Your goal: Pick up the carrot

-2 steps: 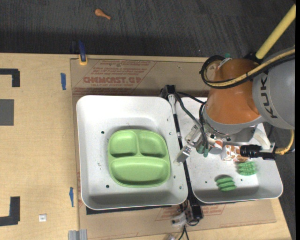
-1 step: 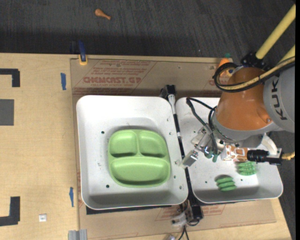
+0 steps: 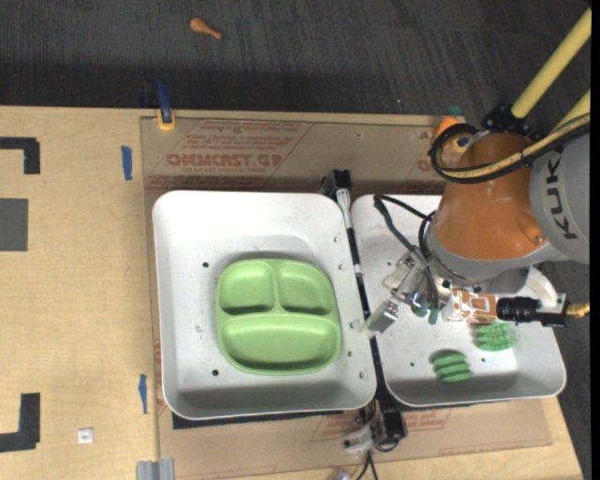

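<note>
My gripper (image 3: 392, 307) hangs over the left part of the right bin (image 3: 534, 384), close to the divide between the two bins. Nothing shows in its grip. A small orange, carrot-like thing (image 3: 204, 28) lies on the dark floor beyond the bench, at the far top left and far from the gripper. An orange-and-white patterned piece (image 3: 474, 305) lies in the right bin, half tucked under the wrist. I cannot tell which of the two is the carrot.
Two green ridged items (image 3: 452, 366) (image 3: 493, 337) lie in the right bin's near half. A green three-compartment tray (image 3: 277, 314) rests in the left bin (image 3: 178, 281). Black cables (image 3: 398, 225) trail across the right bin's far side.
</note>
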Action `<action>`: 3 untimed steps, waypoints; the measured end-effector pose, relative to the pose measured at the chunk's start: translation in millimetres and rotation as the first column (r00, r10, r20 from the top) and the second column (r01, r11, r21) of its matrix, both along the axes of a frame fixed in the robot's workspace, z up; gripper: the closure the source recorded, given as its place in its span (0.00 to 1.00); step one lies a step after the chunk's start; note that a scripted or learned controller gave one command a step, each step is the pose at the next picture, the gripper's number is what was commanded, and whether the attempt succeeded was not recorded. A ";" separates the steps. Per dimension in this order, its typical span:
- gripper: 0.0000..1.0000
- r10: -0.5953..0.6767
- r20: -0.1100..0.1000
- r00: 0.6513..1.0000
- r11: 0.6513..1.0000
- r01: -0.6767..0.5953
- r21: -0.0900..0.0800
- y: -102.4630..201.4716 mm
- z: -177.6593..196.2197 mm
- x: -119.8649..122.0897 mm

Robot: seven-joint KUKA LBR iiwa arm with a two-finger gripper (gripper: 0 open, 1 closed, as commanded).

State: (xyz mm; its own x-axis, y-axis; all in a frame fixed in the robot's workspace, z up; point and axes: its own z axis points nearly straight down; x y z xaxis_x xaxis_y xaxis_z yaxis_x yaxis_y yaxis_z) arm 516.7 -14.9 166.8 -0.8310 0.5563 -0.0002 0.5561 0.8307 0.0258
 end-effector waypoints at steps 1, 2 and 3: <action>0.00 -0.014 -0.008 1.000 1.000 0.014 0.007 -2.9 -1.5 3.1; 0.00 0.006 -0.006 1.000 1.000 -0.006 0.007 -3.4 -0.9 4.0; 0.00 0.016 0.009 1.000 1.000 -0.016 0.002 -9.2 4.8 11.7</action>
